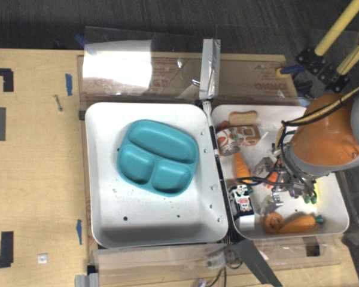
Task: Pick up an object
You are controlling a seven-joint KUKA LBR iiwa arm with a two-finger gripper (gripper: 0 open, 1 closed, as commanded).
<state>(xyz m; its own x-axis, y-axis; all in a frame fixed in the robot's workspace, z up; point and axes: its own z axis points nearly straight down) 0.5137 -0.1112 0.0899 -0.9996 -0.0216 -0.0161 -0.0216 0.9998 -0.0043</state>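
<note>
Care helps: lower your end effector (279, 191), grip unclear to me, straight onto one carrot (242, 166) only.

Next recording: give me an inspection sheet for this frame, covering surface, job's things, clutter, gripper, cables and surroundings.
Surface: wooden bench bearing two white bins; left bin, right bin.
Job's things: teal divided tray in the left bin; two carrots, a bread-like piece, a printed packet and a small black-and-white item in the right bin.
Clutter: blue tape bits on the bench.
Gripper: gripper low over the right bin; fingers unclear.
Cables: black cable along the arm.
Surroundings: dark floor, yellow poles.
</note>
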